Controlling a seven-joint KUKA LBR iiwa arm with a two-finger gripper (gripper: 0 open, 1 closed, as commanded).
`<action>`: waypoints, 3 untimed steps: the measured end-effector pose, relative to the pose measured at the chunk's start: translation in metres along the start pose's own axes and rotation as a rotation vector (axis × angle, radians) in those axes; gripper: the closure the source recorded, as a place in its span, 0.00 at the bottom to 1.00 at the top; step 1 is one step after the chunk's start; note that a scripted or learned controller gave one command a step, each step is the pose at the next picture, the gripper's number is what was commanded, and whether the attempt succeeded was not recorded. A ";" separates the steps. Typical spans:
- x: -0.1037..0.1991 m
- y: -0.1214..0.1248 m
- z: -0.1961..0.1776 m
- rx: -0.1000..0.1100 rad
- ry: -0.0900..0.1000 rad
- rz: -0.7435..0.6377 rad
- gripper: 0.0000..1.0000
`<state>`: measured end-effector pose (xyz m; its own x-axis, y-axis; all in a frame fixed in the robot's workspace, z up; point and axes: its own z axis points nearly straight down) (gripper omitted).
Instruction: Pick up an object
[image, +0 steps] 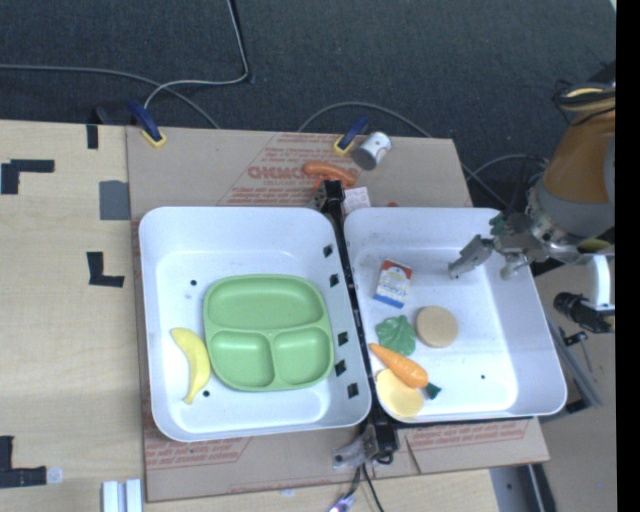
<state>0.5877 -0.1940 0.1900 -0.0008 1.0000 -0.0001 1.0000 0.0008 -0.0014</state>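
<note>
Gripper (478, 256) over right bin (520, 385), thin metal fingers spread, pinching nothing. Below-left in the bin: small carton (393, 281), tan disc (437, 326), leafy green (396, 333), orange carrot (400, 365).

Bright, even light from above; the two shallow white plastic bins (500, 225) shine, shadows are soft, details look slightly fuzzy.

Right bin (520, 385): right half bare floor; carton (393, 282), leaf (396, 333), disc (436, 326), carrot (400, 365) crowd its lower left. Tray (268, 332) takes most of left bin (160, 250).
</note>
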 end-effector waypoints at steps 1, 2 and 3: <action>0.030 -0.016 0.103 -0.003 0.000 0.000 0.00; 0.060 -0.046 0.103 -0.007 -0.003 0.000 0.00; 0.060 -0.046 0.094 -0.007 -0.003 0.000 1.00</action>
